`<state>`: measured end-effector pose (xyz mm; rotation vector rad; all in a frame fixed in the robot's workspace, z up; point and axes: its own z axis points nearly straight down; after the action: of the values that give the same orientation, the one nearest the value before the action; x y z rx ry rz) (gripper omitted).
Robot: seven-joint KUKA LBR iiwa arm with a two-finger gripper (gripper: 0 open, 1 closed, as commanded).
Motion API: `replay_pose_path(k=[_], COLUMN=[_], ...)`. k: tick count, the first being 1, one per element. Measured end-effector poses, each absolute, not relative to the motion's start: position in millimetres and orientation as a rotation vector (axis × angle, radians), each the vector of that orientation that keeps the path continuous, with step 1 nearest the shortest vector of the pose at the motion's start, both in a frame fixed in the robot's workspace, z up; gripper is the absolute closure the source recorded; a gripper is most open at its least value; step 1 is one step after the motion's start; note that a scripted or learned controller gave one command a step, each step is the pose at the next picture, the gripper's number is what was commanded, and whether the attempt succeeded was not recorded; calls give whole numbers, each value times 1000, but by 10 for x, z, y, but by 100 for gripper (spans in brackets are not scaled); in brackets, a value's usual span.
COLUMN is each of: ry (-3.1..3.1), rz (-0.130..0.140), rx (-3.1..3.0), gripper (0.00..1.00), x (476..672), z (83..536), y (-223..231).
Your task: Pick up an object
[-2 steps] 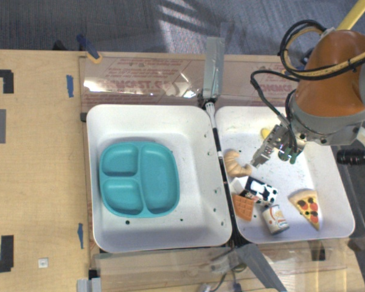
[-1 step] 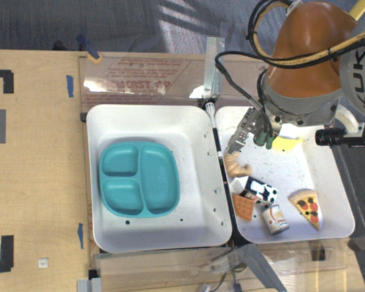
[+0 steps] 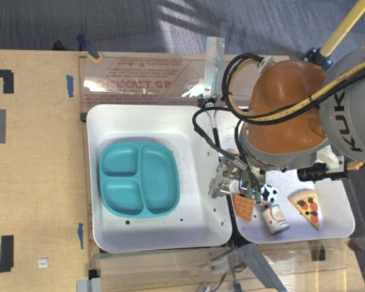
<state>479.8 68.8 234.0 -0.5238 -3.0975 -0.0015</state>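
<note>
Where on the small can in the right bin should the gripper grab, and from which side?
Probably the can across its round body, mid-length, coming from above. It lies tilted on its side on the right bin floor, so the curved sides face outward. The waffle piece sits close to its left, so the fingers should probably close along the freer direction, away from it.

Fixed overhead cam, slanted onto bins (image 3: 103,117)

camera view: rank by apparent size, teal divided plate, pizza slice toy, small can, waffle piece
1. teal divided plate, largest by far
2. pizza slice toy
3. small can and waffle piece: look about alike, and the waffle is partly hidden, so unranked
</note>
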Motion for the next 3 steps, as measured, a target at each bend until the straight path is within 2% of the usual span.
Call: replay_pose_path(k=[1, 2, 3], ry=[-3046, -2869, -2675], rz=[-3, -13, 3], rx=[-774, -1300, -1684], gripper=[100, 100, 100], x=[4793, 4819, 4884], z=[2213, 1014, 987], y=[1300, 1558, 2036])
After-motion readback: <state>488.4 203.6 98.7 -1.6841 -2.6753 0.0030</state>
